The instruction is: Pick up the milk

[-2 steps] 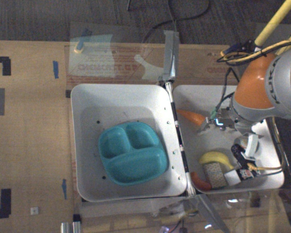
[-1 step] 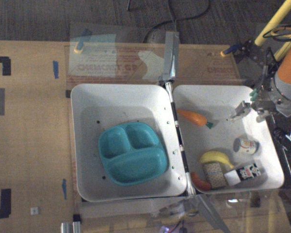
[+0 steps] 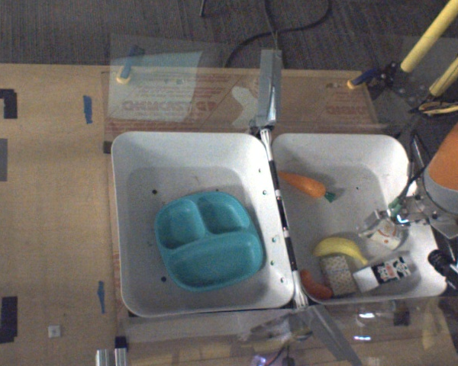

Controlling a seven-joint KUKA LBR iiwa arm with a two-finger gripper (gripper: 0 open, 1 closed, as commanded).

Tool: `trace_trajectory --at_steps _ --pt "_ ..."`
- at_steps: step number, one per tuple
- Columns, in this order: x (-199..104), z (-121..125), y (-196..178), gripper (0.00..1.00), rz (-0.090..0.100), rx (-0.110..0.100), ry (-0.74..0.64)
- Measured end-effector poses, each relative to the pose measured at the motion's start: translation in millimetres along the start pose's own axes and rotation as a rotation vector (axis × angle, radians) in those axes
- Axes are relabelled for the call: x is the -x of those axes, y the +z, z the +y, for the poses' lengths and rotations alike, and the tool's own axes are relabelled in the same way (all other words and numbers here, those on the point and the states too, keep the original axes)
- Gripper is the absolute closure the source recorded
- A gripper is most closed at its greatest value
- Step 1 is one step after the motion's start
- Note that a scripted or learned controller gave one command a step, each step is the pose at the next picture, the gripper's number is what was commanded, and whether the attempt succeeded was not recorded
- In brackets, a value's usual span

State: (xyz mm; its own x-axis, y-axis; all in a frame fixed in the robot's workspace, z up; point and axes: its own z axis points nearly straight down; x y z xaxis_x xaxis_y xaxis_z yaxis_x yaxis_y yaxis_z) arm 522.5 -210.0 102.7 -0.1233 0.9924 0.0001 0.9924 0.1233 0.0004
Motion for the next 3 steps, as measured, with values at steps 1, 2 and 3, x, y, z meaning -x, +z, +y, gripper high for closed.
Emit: trace_trajectory --at_steps 1,2,3 --pt "3 0 -11 1.00 -0.003 0.004 0.007" --pt "12 -17 -169 1.00 -0.002 0.002 0.241" --pt "8 -10 -253 1.00 -0.002 0.002 0.145"
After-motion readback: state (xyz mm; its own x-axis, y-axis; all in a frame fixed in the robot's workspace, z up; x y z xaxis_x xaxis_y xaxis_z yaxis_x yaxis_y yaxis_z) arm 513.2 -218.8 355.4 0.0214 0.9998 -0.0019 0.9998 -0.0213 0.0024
